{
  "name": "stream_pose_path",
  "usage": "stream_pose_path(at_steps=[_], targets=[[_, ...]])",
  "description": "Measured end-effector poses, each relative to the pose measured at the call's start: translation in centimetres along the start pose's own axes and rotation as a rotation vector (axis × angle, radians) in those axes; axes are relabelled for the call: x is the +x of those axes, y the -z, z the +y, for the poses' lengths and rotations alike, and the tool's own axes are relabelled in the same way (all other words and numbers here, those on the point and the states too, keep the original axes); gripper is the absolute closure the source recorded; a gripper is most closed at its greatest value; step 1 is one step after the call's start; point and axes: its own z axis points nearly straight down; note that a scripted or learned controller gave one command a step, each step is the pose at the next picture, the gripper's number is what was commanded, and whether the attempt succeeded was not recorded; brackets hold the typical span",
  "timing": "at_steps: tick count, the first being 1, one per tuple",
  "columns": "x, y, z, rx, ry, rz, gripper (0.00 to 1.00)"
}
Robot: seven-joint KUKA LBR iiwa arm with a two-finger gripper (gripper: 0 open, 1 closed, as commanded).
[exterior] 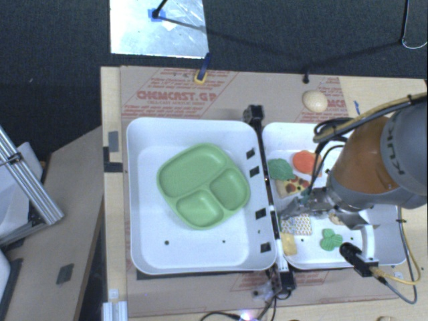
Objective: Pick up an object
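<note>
Well left of the claw, the left bin (144,199) holds a green divided plate (202,185). The claw (299,206) sits low over the right bin (277,136), close to the divider between the bins; whether it is spread or pinching cannot be determined. Just above it lie a green leafy piece (279,169), an orange piece (304,160) and a patterned item (292,186). Directly below it lies a checkered item (297,225) with a yellow piece (289,245). Lower right of it lies a small green toy (330,239).
</note>
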Motion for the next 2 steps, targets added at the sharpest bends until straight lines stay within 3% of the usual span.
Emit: stream_pose_path(at_steps=[1, 2], targets=[[-0.4, 1.3, 0.3, -0.015, -0.003, -0.011, 1.0], [0.1, 5.7, 0.6, 0.0, 0.004, -0.003, 1.0]])
